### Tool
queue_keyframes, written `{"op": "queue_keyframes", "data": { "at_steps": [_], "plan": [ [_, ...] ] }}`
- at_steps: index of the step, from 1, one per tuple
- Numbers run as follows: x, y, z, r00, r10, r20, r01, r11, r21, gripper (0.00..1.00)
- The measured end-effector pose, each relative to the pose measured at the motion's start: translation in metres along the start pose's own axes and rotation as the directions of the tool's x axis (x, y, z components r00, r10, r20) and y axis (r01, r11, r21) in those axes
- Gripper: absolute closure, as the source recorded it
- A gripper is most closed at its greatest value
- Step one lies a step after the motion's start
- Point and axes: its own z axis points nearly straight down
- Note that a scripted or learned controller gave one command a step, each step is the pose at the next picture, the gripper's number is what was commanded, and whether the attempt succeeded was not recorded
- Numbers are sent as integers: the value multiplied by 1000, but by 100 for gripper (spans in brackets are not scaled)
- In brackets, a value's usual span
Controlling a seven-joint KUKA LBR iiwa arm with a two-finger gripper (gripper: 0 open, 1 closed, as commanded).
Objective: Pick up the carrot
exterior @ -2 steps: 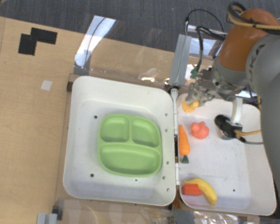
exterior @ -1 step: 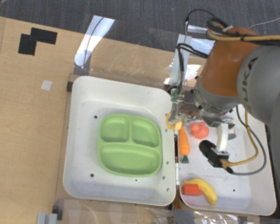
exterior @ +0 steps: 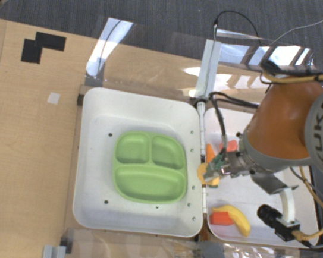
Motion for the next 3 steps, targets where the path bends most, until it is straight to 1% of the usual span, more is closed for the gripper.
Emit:
{"op": "queue_keyframes", "data": {
  "at_steps": [1, 2, 3],
  "plan": [
    [-35, -8, 5, 943, 333, 0, -333, 943, 0, 100],
    [-49, -16, 34, 885, 466, 0, -466, 885, 3, 100],
    [-43, -15, 42, 766, 643, 1, -643, 766, 3, 100]
  ]
}}
